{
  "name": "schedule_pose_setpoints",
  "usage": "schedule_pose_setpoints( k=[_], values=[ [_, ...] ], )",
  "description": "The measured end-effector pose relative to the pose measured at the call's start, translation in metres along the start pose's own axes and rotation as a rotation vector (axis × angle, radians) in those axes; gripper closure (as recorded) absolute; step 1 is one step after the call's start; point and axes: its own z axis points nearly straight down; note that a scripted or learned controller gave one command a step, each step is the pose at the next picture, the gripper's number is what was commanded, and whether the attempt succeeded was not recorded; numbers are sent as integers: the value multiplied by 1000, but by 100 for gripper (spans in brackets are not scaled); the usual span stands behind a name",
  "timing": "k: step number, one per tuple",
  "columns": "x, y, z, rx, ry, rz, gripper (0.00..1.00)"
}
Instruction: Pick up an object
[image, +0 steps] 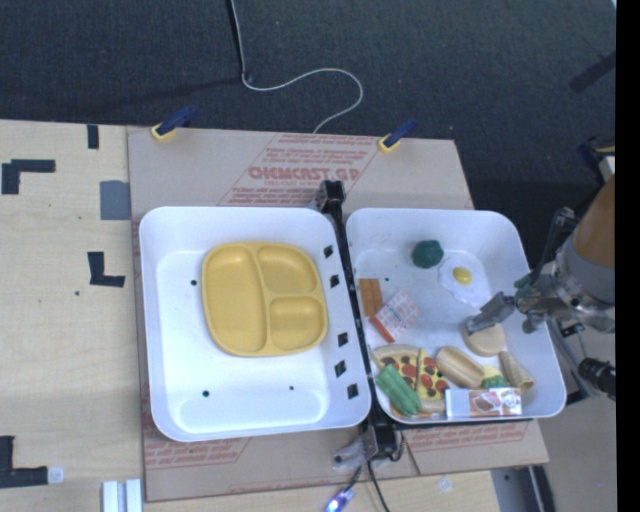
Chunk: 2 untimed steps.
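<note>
- Fingers (487, 318) of the grey two-finger gripper (492, 322) reached in from the right over the right-hand shallow white bin (500, 228); whether they were apart or together could not be told, and nothing was seen between them.
- Nearest the viewer, along the front wall of that bin, lay a flat white packet with a printed label (484, 402), a green leafy toy vegetable (397, 390) and a toy pizza slice with red and green toppings (418, 370).
- Just behind these lay a tan toy hot dog in a bun (462, 367) and a pale round bread-like piece (487, 341), the latter directly below the gripper.
- Farther back lay an orange rectangular strip (370, 295), a crinkled clear wrapper with red print (398, 312), a white toy fried egg with yellow yolk (462, 277) and a dark green ball (428, 253).
- Left-hand shallow white bin (165, 330) held a yellow three-compartment plastic plate (264, 297).
- Both bins rested on a brown cardboard sheet with red lettering (290, 170).
</note>
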Motion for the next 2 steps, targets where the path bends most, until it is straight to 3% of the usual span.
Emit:
schedule_pose_setpoints(
  k=[1,2],
  values=[
    [1,96,87,5,0,-2,0],
    [55,176,78,-5,1,-7,0]
  ],
)
